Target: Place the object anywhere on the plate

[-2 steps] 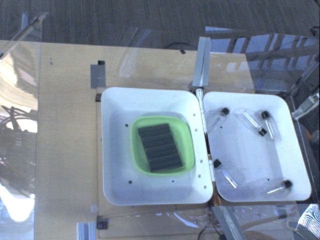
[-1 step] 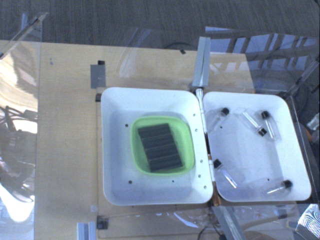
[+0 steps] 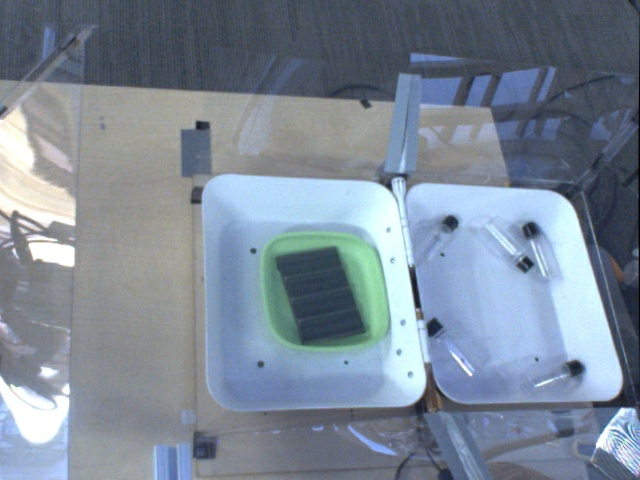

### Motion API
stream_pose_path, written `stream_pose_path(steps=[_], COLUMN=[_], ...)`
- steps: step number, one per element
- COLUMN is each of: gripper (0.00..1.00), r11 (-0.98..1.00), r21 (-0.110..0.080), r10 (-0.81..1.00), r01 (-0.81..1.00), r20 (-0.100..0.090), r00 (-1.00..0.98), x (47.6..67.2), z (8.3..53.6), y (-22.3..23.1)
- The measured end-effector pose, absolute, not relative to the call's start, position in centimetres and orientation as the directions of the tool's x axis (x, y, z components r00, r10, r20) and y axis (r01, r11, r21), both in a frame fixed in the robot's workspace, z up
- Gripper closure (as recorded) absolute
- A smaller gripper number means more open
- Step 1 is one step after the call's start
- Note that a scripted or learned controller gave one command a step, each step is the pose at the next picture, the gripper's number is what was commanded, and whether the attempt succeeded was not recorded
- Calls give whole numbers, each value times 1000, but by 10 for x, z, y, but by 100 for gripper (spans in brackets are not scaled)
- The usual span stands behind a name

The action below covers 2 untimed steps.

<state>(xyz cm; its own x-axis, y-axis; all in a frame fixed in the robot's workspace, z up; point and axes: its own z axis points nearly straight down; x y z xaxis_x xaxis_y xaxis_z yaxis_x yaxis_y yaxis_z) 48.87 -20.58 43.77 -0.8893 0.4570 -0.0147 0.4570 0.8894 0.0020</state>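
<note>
A dark ribbed rectangular block (image 3: 319, 295) lies on the square lime-green plate (image 3: 372, 268) in the left white bin (image 3: 230, 368); clear black-capped vials (image 3: 535, 249) scatter the right bin (image 3: 590, 298).

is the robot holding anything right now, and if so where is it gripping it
Nothing is held that can be seen. The dark ridged block lies on the green plate, and the clear vials lie loose in the right bin.

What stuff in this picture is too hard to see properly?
- The clear vials in the right bin: too small and see-through to count for sure or tell whether anything is inside.
- The dark ridged block on the green plate: too blurry to say what it is.
- The bench's left side: glare washes it out.
</note>
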Motion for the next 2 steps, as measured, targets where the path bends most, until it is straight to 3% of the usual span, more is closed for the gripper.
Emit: stream_pose_path(steps=[2], gripper=[0], r11=[994], r21=[-5], r10=[-106], r01=[-106], r20=[-12], r00=[-994], x=[489], z=[437], y=[-206])
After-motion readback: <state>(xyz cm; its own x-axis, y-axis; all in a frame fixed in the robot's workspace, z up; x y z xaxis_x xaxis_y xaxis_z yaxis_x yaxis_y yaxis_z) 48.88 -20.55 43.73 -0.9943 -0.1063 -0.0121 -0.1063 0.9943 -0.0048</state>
